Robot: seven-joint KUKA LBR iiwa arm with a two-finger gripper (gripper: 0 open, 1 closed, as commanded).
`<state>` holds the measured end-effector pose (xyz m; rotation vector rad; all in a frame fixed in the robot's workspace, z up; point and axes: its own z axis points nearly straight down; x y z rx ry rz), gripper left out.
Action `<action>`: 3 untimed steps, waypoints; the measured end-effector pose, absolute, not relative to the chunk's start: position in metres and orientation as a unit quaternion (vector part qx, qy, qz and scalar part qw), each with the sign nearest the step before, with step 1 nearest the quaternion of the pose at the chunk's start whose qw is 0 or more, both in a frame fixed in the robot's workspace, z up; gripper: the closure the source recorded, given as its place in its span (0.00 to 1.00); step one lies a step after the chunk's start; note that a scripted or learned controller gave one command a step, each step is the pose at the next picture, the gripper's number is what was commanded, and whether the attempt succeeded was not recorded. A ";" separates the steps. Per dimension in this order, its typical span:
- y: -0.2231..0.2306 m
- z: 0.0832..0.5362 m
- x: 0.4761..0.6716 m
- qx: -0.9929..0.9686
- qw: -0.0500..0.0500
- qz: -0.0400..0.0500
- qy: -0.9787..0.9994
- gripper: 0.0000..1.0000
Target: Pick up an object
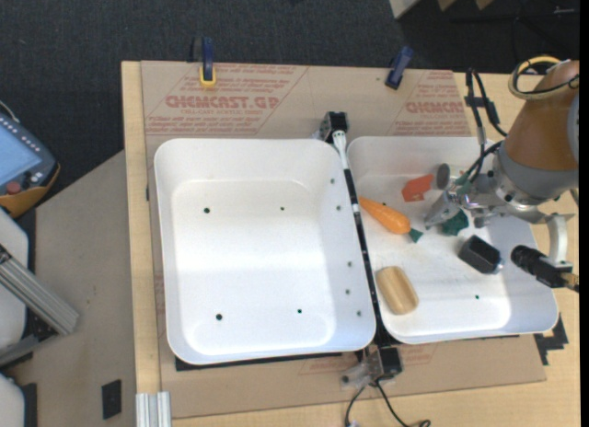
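Observation:
My gripper (447, 202) reaches in from the right and hangs low over the upper middle of the right bin (442, 324). Just beneath it a dark green object (450, 224) pokes out, partly hidden by the gripper. A small red-orange block (417, 187) lies just to its left. An orange carrot-shaped piece (385, 216) rests near the bin's left wall. A black block (479, 253) lies below the gripper, and a tan bread-like piece (398, 289) sits at the bin's lower left.
The left bin (184, 259) stands beside the right one, with a dark divider rail (354, 223) between them. A black part (539, 265) juts in at the right bin's right edge. Two clamps (207, 59) hold the cardboard base at the back.

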<state>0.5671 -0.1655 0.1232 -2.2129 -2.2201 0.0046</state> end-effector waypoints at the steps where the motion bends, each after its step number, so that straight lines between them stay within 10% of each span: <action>1: -0.148 0.082 0.573 -0.706 0.003 0.001 -0.708 0.00; 3: -0.154 0.085 0.585 -0.707 -0.002 0.000 -0.707 0.00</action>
